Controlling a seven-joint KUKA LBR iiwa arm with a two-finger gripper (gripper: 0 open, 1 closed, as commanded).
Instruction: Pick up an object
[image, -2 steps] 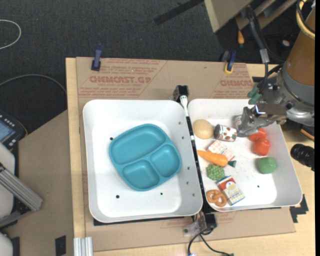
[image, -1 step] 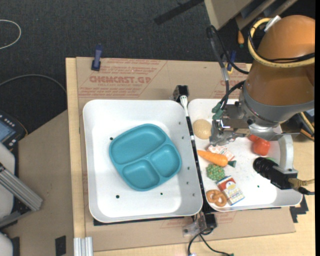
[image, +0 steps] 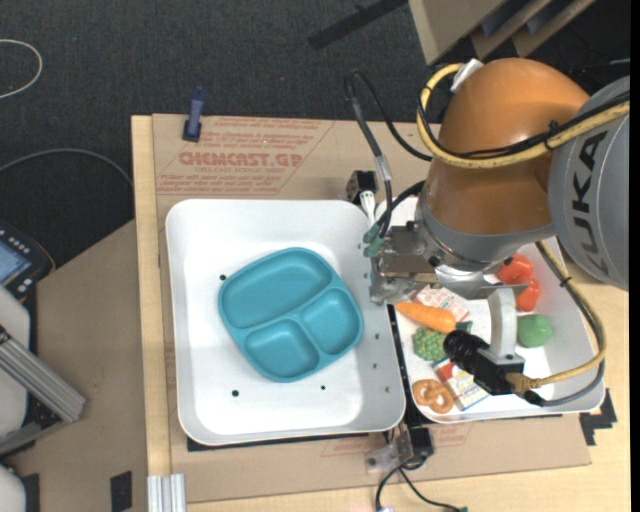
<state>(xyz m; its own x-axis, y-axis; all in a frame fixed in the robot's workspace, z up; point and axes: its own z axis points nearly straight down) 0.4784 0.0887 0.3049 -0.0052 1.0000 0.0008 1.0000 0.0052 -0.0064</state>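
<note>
Arm: grey with an orange band, reaching in from the right and hanging over the right bin (image: 572, 330), hiding much of what is inside it.
Gripper (image: 392, 280): low over the seam where the two bins meet, just left of the carrot; its underside is hidden by the wrist, so I cannot tell how far open it is or whether it has hold of anything.
Objects to pick: a cluster in the right bin, packed close together.
Carrot (image: 435, 317): orange, lying on its side nearest the gripper.
Green piece (image: 428, 345): bumpy, just below the carrot.
Pretzel (image: 433, 395): brown, at the bin's near corner.
Red item (image: 520, 275): partly under the arm, towards the far side.
Green ball (image: 535, 330): rounded, just below the red item.
Left bin (image: 180, 300): holds one teal plate (image: 290, 312) with three compartments, lying flat near the middle.
Surroundings: both bins sit on a cardboard sheet (image: 240, 150) with red lettering; a blue clip (image: 193, 115) lies at its far left corner.
</note>
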